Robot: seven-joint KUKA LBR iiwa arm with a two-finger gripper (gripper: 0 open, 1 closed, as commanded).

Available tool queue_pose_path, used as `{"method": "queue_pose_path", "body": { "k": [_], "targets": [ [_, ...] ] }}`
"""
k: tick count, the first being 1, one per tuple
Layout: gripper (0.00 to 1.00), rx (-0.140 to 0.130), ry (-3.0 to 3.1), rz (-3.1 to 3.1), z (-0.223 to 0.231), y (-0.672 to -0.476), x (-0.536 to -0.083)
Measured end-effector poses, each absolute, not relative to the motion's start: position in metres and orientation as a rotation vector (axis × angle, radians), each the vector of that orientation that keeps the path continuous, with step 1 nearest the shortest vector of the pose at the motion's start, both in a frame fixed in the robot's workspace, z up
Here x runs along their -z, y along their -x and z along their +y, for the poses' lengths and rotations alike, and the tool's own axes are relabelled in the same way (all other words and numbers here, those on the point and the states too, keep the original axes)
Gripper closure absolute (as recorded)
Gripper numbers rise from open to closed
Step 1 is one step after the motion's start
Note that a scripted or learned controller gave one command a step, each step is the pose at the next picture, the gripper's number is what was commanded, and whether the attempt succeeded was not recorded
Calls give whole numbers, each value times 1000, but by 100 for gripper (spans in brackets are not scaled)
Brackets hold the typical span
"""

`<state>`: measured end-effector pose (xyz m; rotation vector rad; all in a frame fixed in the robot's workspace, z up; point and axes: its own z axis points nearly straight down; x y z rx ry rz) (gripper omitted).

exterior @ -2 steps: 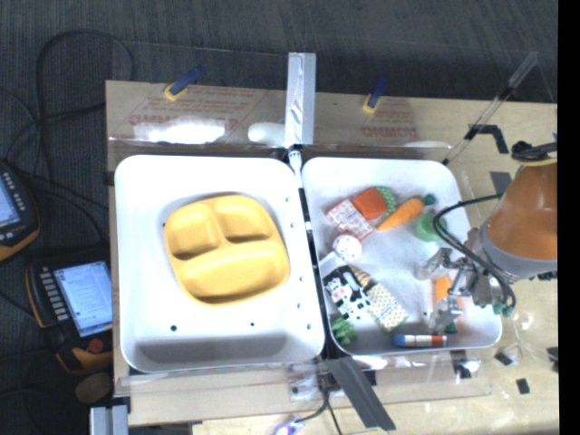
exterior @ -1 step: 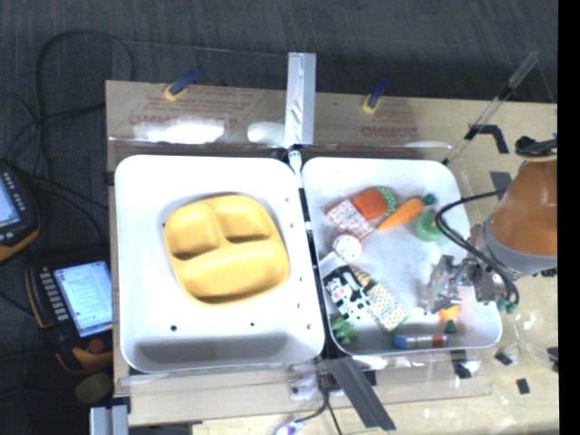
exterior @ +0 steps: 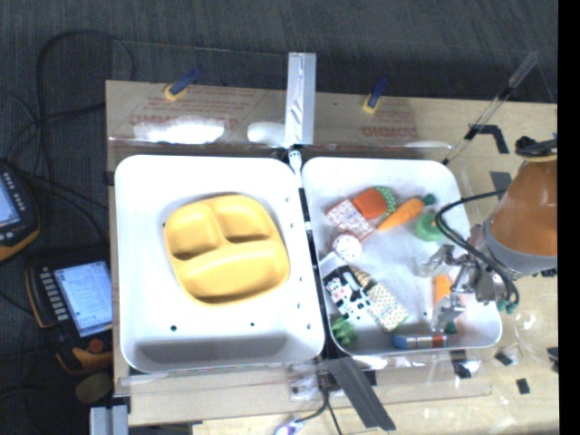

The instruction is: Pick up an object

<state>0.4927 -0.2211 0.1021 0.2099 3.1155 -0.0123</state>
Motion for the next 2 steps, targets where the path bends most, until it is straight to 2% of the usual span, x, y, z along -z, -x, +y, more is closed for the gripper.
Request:
{"method": "queue_pose_path", "body": {
  "k": [2],
  "targets": [
    [0, 8, -232, 3115, -222, -491, -92]
  ]
}}
